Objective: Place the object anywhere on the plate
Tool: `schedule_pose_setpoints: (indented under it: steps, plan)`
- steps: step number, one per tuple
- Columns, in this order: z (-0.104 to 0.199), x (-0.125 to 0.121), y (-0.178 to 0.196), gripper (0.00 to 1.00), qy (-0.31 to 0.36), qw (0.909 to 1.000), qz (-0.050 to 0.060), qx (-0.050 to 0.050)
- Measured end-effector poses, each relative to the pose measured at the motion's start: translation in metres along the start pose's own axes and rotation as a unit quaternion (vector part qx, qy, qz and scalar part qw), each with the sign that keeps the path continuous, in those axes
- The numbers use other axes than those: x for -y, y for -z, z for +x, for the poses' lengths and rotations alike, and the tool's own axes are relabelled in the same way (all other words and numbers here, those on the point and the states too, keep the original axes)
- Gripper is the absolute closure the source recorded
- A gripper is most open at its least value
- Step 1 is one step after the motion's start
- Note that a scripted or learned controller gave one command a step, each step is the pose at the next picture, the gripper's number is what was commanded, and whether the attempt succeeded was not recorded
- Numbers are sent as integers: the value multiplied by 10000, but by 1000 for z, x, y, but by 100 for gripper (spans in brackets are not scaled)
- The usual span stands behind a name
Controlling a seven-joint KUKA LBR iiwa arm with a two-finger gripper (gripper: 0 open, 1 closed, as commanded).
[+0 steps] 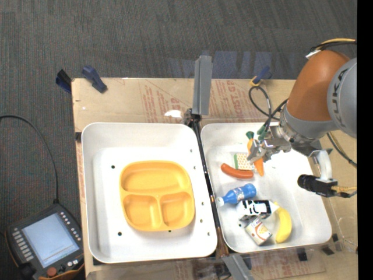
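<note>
Dark grey carpet (145,34) is covering the floor around a tabletop (134,98) of brown board printed with faded red lettering. Blue clamps (93,78) are gripping its far left corner. A grey post (202,86) is standing at its far edge. A handheld screen (44,244) is lying on the carpet by the near left corner, a black cable (35,133) curling behind it.

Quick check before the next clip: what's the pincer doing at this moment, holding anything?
Pincer: over the right bin, down at the carrot and hot dog. Open or closed cannot be told, and no item is visibly held.
</note>
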State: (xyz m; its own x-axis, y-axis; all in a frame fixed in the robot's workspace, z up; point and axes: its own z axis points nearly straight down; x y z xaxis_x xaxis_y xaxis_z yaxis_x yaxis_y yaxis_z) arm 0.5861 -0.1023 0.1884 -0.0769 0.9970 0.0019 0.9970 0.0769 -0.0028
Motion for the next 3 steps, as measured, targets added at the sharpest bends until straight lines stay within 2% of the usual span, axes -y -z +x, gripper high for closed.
schedule_pose_setpoints:
  steps: [1,2,3]
  plan:
    - [65,45,-3,100,-702,9975,17,0]
    - [156,38,-3,100,-459,9989,11,6]
    - [156,38,-3,0,-462,9989,10,6]
